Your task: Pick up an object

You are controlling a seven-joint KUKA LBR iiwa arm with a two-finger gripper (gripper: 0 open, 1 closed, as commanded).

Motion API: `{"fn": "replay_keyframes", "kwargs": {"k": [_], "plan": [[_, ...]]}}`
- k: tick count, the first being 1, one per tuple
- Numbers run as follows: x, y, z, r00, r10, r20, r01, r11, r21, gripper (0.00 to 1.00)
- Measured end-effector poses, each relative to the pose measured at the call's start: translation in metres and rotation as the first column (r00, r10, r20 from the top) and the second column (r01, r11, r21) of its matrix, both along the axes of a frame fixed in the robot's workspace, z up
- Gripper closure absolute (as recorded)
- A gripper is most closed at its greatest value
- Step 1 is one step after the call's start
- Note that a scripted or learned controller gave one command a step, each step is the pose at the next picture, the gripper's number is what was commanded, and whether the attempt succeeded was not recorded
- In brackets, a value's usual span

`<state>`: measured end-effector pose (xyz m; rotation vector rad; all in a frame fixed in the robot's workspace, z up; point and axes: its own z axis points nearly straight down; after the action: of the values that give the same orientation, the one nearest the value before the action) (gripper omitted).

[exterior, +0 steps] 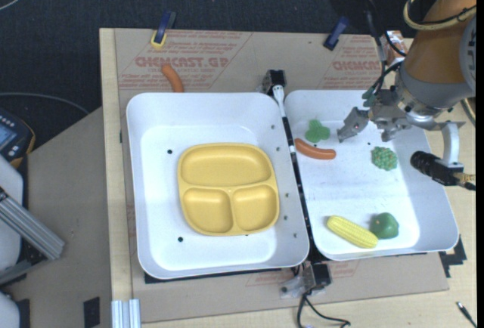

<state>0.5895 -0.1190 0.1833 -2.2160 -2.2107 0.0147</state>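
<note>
While the arm is reaching in from the upper right, its tool is hanging with fingers spread open and gripping nothing over the right bin, between a green leaf and a broccoli. A sausage is lying left of the tool, corn and a pepper are sitting at the lower right, and a yellow tray is resting in the left bin.
</note>
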Motion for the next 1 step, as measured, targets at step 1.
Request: {"fn": "replay_keyframes", "kwargs": {"k": [1], "plan": [[0.0031,0.0003,0.0089,1.000,0.003,0.015,-0.003,1.000,-0.002,0.00]]}}
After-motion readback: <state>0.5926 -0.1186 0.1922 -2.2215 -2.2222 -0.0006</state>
